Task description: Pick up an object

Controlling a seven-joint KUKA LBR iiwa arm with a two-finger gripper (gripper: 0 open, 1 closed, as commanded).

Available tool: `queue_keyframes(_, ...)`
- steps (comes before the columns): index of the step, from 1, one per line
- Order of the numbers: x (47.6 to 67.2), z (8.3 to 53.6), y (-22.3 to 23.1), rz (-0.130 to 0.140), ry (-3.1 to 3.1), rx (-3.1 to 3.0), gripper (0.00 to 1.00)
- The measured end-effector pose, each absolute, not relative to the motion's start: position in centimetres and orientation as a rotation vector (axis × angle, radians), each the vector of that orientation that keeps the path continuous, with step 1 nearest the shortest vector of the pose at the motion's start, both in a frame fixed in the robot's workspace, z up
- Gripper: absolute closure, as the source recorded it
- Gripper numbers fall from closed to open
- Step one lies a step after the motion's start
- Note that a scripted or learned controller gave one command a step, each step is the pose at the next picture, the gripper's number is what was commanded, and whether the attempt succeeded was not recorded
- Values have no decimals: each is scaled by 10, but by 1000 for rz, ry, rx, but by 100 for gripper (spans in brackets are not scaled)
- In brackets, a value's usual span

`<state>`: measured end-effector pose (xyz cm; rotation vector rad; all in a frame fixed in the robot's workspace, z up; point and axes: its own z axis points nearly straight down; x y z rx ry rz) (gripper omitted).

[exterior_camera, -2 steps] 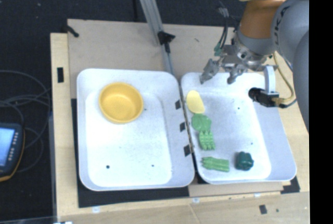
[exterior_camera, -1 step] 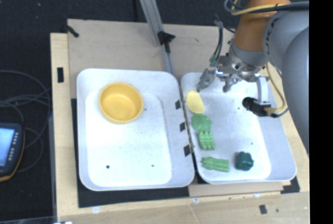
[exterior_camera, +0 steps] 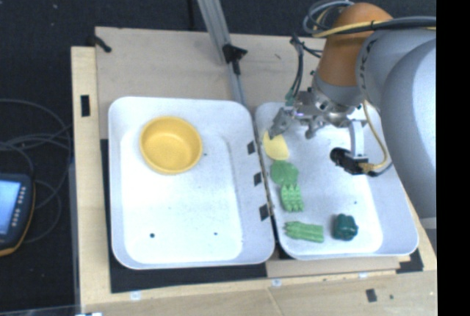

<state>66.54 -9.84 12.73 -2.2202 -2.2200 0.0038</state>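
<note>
My gripper (exterior_camera: 296, 126) hangs over the far left part of the right bin (exterior_camera: 371, 193), under the orange wrist band. Its two fingers stand apart, so it is open, and nothing sits between them. The left fingertip (exterior_camera: 277, 123) is just above a pale yellow rounded object (exterior_camera: 276, 148) by the bin's left wall. Closer to the camera along that wall lie a light green lump (exterior_camera: 285, 173), a green ridged block (exterior_camera: 291, 198) and a long green piece (exterior_camera: 304, 231). A dark green object (exterior_camera: 344, 226) rests near the front right.
The left bin (exterior_camera: 183, 234) holds a yellow bowl (exterior_camera: 171, 145) at its far left. A black connector with a yellow cable (exterior_camera: 351, 160) hangs off the arm over the right bin. A metal pole (exterior_camera: 213, 13) slants up behind the bins.
</note>
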Motion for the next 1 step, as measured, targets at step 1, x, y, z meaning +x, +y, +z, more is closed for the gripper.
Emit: queue_keyframes(1, 667, 141, -99, -2, -2222, -2224, 100)
